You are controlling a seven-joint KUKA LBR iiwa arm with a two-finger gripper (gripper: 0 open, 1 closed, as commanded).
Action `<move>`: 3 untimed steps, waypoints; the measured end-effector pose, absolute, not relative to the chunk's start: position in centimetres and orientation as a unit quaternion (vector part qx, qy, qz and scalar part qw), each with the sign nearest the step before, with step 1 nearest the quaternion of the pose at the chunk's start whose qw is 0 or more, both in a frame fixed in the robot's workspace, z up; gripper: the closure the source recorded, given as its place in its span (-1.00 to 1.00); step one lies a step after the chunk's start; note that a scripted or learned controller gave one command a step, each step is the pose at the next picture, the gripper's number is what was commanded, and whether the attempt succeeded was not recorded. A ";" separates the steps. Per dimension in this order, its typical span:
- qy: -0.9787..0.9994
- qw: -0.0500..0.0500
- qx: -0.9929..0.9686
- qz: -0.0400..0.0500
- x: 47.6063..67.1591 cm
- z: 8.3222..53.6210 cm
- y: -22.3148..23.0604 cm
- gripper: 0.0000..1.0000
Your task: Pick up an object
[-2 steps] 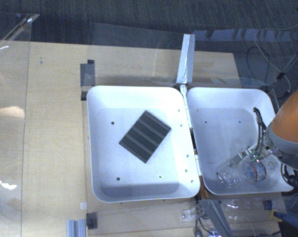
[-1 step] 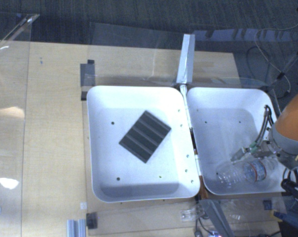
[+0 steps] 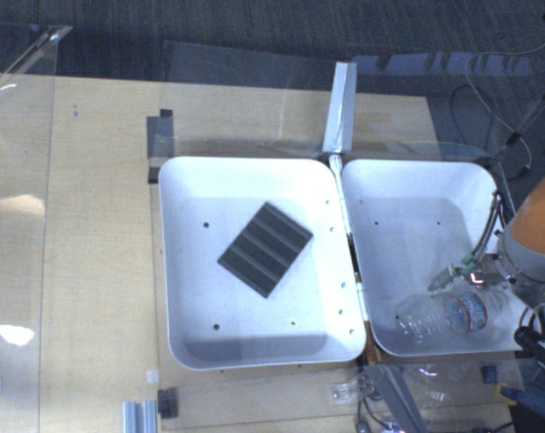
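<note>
- The light wooden bench (image 3: 92,314) carries two shallow white plastic bins side by side
- The left bin (image 3: 178,242) holds a dark grey ribbed rectangular pad (image 3: 265,248), lying flat and turned diagonally near its middle
- The right bin (image 3: 381,197) holds a clear plastic bottle (image 3: 439,316), seemingly on its side, in the near right corner
- The gripper (image 3: 455,276) hangs just above the bottle; I cannot tell how its jaws stand
</note>
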State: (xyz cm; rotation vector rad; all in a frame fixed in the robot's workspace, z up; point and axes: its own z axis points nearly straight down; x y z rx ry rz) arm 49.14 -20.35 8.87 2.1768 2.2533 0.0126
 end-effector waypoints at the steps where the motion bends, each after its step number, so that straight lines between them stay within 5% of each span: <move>1: 0.722 0.009 0.692 0.006 49.5 10.1 -20.3 1.00; 2: 0.677 0.006 0.736 0.003 52.9 9.0 -20.5 1.00; 3: 0.677 0.006 0.736 0.003 52.9 8.9 -20.5 -1.00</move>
